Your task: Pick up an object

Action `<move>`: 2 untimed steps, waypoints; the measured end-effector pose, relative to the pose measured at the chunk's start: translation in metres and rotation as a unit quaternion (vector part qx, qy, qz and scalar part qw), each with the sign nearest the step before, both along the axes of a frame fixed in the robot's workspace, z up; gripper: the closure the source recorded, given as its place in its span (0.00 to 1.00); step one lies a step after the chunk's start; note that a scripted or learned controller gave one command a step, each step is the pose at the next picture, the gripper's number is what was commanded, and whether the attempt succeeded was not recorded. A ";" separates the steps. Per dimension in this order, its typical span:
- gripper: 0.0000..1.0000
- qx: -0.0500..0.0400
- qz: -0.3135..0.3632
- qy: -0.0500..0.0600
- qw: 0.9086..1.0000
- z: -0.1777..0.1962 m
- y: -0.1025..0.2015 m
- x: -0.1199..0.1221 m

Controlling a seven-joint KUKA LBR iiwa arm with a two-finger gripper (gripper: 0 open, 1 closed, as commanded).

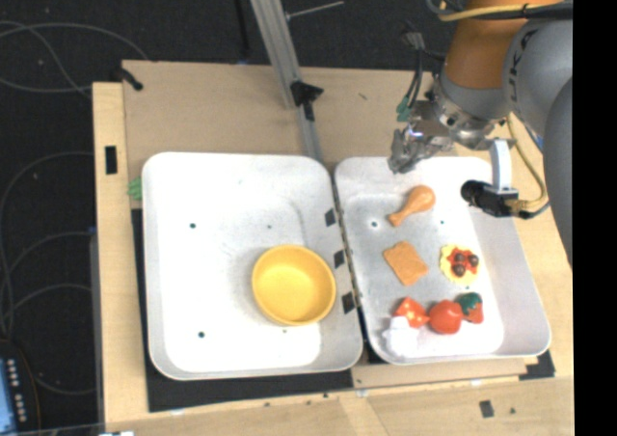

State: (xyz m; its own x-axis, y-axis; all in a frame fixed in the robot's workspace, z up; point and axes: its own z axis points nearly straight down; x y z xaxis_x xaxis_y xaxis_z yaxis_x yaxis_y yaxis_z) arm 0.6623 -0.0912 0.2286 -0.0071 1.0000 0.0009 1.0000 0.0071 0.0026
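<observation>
The gripper (pixel 405 156) is seen over the right bin's (pixel 516 260) far edge, above the drumstick (pixel 414 204); whether its fingers are parted cannot be told.

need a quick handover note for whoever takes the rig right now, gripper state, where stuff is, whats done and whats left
Gripper: over the far edge of the right bin, nothing seen between its fingers; open or shut cannot be told.
Right bin: toy chicken drumstick nearest the gripper, orange cracker-like square, small yellow piece with dark red bits, red tomato-like toy among small red and green pieces at the near edge.
Left bin: yellow bowl.
Done: nothing picked yet.
Left: descend, grasp an object, lift. The drumstick looks closest.
</observation>
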 end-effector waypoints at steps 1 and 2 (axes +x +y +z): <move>1.00 0.000 -0.002 0.001 1.000 -0.004 0.045 -0.002; 1.00 0.000 -0.002 0.002 1.000 -0.005 0.100 -0.002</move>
